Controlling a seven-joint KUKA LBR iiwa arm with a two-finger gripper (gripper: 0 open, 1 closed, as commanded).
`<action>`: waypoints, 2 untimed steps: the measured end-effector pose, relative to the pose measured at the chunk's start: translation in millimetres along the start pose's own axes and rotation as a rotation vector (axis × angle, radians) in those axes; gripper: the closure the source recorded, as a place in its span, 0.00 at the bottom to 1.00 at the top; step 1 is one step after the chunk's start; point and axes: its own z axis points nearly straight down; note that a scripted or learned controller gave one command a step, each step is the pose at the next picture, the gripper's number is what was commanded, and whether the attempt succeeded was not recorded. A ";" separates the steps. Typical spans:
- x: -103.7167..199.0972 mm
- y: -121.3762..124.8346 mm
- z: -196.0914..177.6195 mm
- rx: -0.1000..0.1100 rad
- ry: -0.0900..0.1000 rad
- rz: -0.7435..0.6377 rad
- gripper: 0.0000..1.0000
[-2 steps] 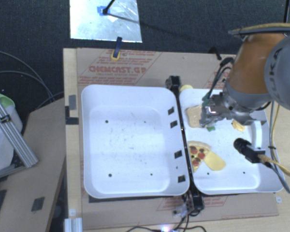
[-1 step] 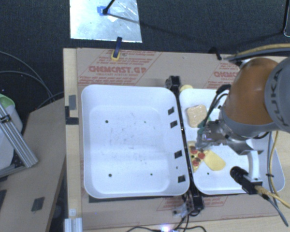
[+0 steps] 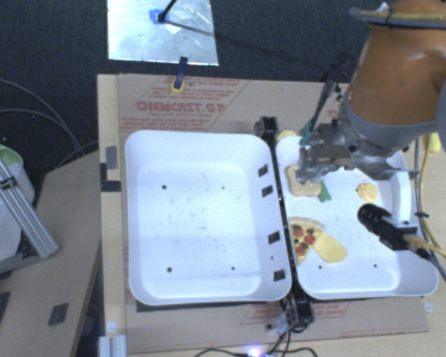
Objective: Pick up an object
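My pincer sits low in the right bin, touching a tan cookie-shaped piece; I cannot tell its state.

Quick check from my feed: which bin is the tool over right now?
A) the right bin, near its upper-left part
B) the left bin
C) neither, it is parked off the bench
A: the tool hangs over the right bin, just above a tan flat piece near the divider.
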 end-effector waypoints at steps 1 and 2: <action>-40.9 -15.6 89.6 0.019 -0.003 0.013 1.00; -38.9 -14.5 85.6 0.012 -0.002 0.008 0.00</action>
